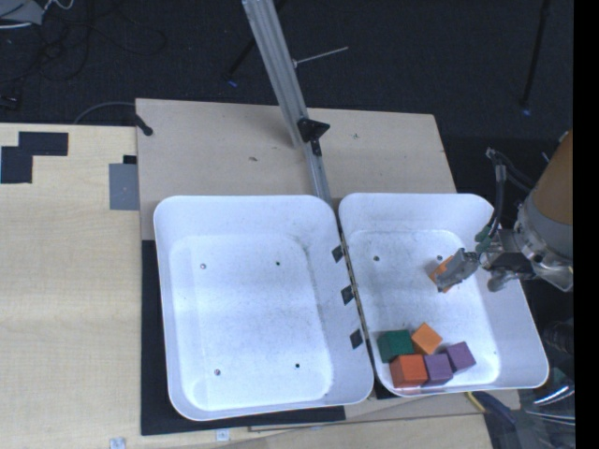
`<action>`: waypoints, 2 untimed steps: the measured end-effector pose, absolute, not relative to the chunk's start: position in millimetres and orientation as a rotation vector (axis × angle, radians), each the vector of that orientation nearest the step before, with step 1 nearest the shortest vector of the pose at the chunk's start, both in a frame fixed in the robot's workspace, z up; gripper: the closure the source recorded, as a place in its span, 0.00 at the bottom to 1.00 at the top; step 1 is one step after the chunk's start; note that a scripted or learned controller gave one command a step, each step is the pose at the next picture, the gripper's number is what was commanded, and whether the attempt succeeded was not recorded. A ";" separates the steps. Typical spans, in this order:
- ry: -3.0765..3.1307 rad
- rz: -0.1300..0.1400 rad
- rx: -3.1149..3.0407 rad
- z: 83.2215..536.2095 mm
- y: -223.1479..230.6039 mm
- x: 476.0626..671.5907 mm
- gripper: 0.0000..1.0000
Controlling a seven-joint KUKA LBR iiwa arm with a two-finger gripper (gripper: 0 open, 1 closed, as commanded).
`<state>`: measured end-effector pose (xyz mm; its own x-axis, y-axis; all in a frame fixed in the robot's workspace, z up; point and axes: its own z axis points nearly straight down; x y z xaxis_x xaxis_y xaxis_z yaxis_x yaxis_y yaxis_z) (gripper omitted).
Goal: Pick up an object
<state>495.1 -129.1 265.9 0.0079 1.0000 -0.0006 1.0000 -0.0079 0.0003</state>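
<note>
White plastic forms the right bin (505,251), and its near edge holds the loose objects: an orange-red block (408,370) at the rim, a purple block (438,368) touching its right side, and a second purple block (460,354) just beyond that. Directly behind them sit a green block (395,343) and a small orange block (427,338), the five packed together in one cluster.

Further back, over the middle of the same bin, the gripper (453,271) is extended leftward from the arm (552,213), which enters from the right edge and leans low across the bin's right wall. The wrist is roughly level, fingers pointing toward the divider between the bins. The fingers appear drawn close together around a small orange piece (440,271) at their tips; whether it is truly clamped cannot be told for certain. The gripper is well apart from the block cluster.

Left bin (187,251) lies beside the right one, touching along the clipped divider. Beyond both, a metal pole (281,73) rises at a slant from the bench (234,148).
</note>
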 end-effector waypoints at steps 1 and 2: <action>2.225 -0.009 2.229 179.3 -161.0 513.1 0.00; 2.221 0.002 2.217 89.6 -201.1 591.8 0.00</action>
